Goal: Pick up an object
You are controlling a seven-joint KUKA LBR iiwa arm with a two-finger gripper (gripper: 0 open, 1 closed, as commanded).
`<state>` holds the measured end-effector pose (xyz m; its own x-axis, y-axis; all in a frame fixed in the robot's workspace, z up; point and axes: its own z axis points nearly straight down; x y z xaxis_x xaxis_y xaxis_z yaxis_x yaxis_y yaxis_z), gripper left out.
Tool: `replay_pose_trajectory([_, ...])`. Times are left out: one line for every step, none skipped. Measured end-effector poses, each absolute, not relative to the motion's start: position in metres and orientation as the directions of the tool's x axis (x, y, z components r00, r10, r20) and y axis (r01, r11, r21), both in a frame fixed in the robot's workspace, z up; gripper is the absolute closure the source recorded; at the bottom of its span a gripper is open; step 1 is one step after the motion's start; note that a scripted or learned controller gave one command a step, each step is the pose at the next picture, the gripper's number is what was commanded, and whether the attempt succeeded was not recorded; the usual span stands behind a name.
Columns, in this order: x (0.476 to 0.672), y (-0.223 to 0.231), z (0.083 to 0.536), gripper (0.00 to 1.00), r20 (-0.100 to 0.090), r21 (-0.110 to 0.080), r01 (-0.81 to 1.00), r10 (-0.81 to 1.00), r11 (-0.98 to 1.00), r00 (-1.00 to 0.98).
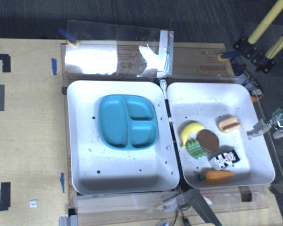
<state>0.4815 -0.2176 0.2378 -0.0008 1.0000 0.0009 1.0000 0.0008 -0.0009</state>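
figure: bench with two white bins, seen from above at a slant. the gripper (266, 126) sits at the right rim of the right bin (198, 98); whether it is open or closed cannot be told, and nothing is seen held in it. all candidate objects lie inward of the tool, in the same bin: the tan bread-like piece (228, 123) is nearest and stands apart from the rest; further in, a brown disc (208, 140) touches a yellow piece (191, 131) and a green piece (195, 149); a black-and-white item (226, 159) and an orange carrot (217, 175) lie toward the near wall. judgement: the tan piece suits a clean descent, with bare floor on all sides; the cluster risks a crowded grasp. the carrot lies close to the wall, leaving little room. the left bin (80, 126) holds a blue tray (128, 121).
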Motion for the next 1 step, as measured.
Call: replay_pose_trajectory([0.5136, -0.2229, 0.2413, 0.0, -0.003, 0.003, 0.985, 0.985, 0.174, -0.174])
